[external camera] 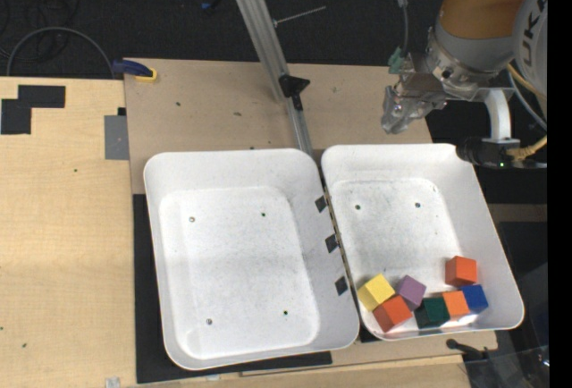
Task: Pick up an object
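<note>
Several small coloured blocks lie in the near right corner of the right bin (420,189): a yellow block (376,290), a purple block (411,289), a red-orange block (391,312), a dark green block (433,311), an orange block (455,302), a blue block (475,297) and a red block (461,270) a little apart behind them. My gripper (398,120) hangs above the bench just beyond the right bin's far rim, well away from the blocks. Nothing shows between its fingers.
The left bin (237,252) sits beside the right one, with black clips along the shared edge. A slanted aluminium rail (264,37) rises behind the bins. A blue and yellow clamp (134,69) lies at the bench's far left edge.
</note>
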Motion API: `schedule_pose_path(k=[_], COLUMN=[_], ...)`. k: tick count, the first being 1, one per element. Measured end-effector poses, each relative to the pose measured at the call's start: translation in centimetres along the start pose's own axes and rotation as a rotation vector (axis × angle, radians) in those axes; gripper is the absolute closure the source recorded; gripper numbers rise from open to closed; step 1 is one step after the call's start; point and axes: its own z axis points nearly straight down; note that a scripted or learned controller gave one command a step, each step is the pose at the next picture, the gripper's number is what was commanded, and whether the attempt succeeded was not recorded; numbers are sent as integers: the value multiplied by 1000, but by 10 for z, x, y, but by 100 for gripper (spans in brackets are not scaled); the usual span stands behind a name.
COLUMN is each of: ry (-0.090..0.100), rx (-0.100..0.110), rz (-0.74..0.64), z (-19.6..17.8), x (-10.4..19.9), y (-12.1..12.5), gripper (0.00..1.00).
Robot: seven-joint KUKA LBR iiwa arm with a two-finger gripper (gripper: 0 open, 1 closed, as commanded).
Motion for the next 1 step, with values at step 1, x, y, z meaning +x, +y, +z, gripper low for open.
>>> schedule_pose_path(k=[1], ry=[4], rx=[-1], rz=[3], z=[-21], x=[84], y=[-25], gripper=[100])
